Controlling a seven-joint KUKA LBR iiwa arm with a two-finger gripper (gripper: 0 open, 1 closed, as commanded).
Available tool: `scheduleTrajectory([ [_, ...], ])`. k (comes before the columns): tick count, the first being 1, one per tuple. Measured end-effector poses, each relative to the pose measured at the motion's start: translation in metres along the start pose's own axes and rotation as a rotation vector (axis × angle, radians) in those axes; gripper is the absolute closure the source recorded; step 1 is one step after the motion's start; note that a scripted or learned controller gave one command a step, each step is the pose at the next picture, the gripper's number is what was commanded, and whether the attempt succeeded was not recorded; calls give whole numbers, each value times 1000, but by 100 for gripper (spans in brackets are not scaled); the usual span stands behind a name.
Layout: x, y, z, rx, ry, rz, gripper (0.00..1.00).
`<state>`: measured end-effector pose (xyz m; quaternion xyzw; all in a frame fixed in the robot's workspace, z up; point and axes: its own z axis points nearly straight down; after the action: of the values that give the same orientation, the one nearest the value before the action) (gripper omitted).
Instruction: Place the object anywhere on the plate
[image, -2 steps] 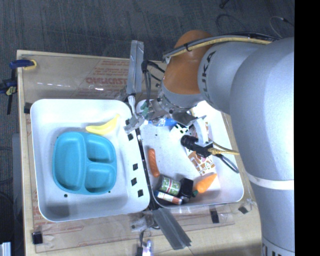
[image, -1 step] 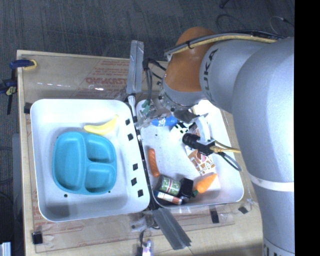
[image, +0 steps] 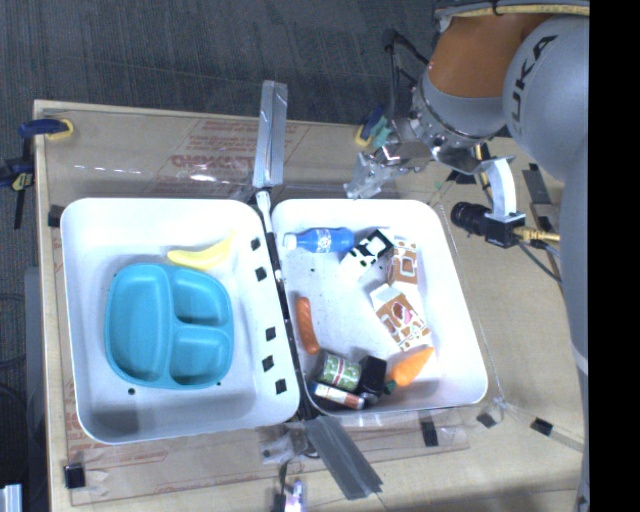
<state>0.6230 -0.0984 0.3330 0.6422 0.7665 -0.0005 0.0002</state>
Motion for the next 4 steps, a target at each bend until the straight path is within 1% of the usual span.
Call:
scheduleTrajectory([
  [1,70,-55,128,5,0,37,100],
  [2,51,-54,-98,4,1,562,100],
  [3,164,-62,46,8,-2,449,100],
  [4,276,-101,114,6,-3,605,100],
])
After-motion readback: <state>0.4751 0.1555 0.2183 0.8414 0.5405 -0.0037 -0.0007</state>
